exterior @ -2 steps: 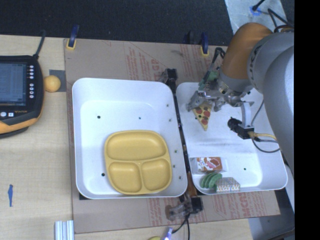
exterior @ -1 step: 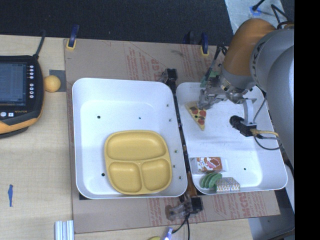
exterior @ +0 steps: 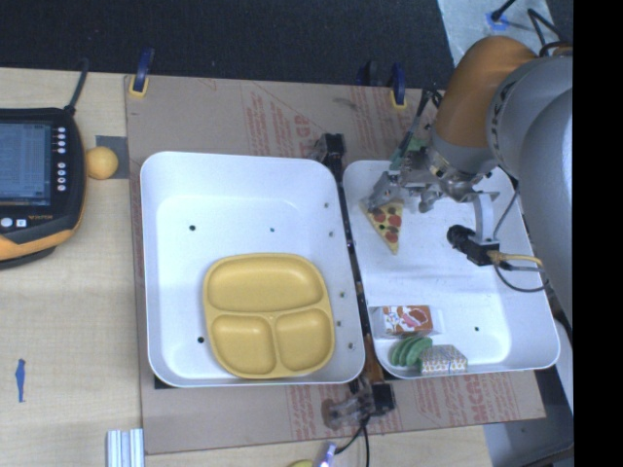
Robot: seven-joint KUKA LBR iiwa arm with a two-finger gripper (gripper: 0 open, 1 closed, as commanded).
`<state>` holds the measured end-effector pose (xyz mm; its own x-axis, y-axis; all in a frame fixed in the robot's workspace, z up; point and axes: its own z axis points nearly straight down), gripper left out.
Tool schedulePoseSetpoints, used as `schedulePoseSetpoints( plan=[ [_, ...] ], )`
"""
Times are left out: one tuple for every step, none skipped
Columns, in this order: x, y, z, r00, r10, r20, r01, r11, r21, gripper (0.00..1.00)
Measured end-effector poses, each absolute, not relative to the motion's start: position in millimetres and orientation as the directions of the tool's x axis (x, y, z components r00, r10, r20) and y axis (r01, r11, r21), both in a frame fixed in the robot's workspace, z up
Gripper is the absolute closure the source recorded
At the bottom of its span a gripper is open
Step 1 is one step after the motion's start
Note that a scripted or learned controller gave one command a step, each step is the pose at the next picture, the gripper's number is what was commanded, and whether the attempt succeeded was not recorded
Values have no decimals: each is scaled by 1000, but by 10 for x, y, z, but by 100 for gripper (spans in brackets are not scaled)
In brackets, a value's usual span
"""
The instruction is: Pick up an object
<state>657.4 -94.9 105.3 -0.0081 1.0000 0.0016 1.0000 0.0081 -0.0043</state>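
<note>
Claw (exterior: 394, 191) over the pizza slice (exterior: 386, 224) in the right bin (exterior: 487, 339).

The flat, wedge-shaped pizza slice, red-dotted with a pale crust edge, sits at the right bin's far-left corner, right at the claw's tip; whether the claw pinches it or is spread cannot be told. Along the bin's near edge lie a small printed packet (exterior: 405, 319), a green ribbed piece (exterior: 410, 350) and a speckled block (exterior: 444, 362). The left bin (exterior: 175, 222) carries a smooth yellow three-compartment tray (exterior: 268, 314) toward its near side.
</note>
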Motion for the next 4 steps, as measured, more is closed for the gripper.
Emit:
schedulePoseSetpoints(
  plan=[
    [6578,-955,1159,-9,1000,2,1000,9,-4,100],
    [6577,-955,1158,-9,1000,2,1000,9,-4,0],
    [6560,-929,917,-5,1000,-1,1000,5,-4,0],
    [6576,-931,1058,-7,1000,1,1000,7,-4,100]
  ],
)
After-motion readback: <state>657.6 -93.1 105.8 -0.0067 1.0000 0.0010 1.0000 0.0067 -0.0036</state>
